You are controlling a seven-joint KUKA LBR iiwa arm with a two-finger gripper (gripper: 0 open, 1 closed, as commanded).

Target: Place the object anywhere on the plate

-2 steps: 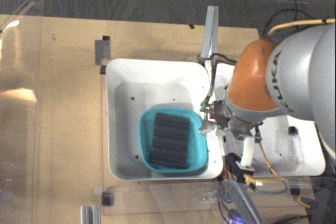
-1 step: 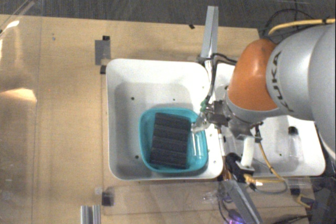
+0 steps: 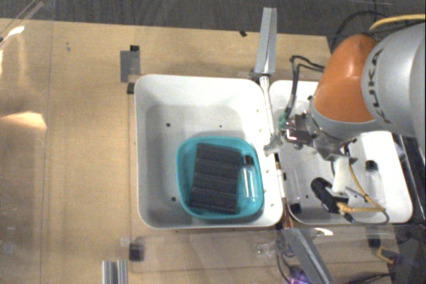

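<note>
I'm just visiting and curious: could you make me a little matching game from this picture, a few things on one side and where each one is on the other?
Things:
1. teal plate
2. dark ridged block
3. clear small bottle
4. arm's orange band

Places:
A. lying on the plate, along its right edge
B. above the right bin
C. on the floor of the left bin, toward its front
D. lying across the middle of the plate

Pairs: 1-C, 2-D, 3-A, 4-B
</note>
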